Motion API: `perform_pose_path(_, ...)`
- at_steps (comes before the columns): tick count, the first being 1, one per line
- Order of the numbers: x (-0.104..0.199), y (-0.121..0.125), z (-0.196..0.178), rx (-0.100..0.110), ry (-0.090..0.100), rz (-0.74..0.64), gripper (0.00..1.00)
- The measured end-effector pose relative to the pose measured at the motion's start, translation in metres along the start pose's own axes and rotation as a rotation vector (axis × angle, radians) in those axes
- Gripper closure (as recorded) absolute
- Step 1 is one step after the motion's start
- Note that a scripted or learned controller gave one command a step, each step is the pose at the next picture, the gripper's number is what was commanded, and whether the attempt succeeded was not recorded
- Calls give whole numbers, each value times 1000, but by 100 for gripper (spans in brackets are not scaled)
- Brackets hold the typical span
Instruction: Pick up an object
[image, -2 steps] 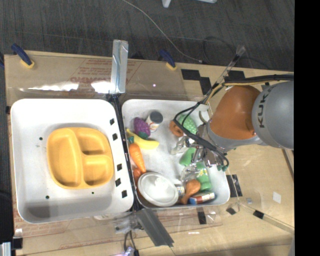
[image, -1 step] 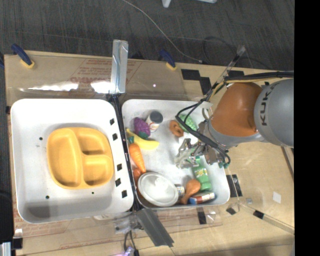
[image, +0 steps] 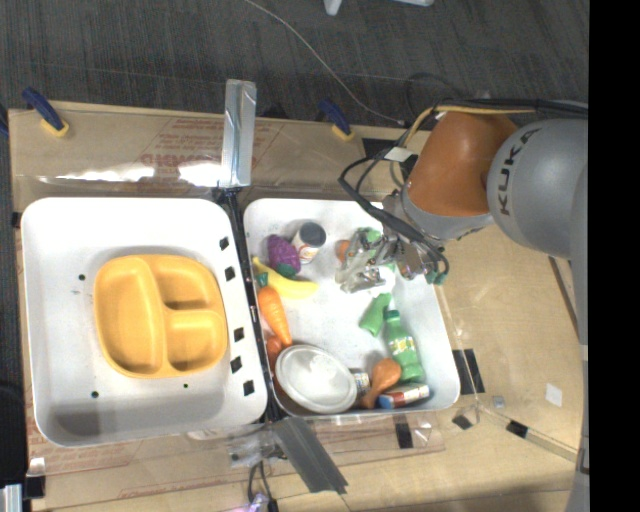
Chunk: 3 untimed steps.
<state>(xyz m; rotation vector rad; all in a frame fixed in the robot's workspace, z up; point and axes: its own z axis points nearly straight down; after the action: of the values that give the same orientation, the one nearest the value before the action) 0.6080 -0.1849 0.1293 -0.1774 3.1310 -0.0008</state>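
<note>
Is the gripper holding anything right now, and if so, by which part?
Cannot be told. The gripper sits low in the right bin, above the green bottle, but its tip is too cluttered to read.

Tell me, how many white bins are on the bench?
2. The left bin holds a yellow divided tray. The right bin holds the toy food and a metal bowl, with the gripper reaching into it.

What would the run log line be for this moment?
arm: over right bin | gripper: above bin floor, near banana | held: nothing seen | left bin: yellow tray
</note>
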Motion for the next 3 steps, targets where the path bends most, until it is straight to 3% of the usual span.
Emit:
perform_pose_path(1, 1, 0, 1, 0, 2, 1, 0)
perform_pose_path(2, 18, -22, 37, -1, 5, -75, 0)
perform_pose_path(3, 32, -21, 36, -1, 5, 108, 0)
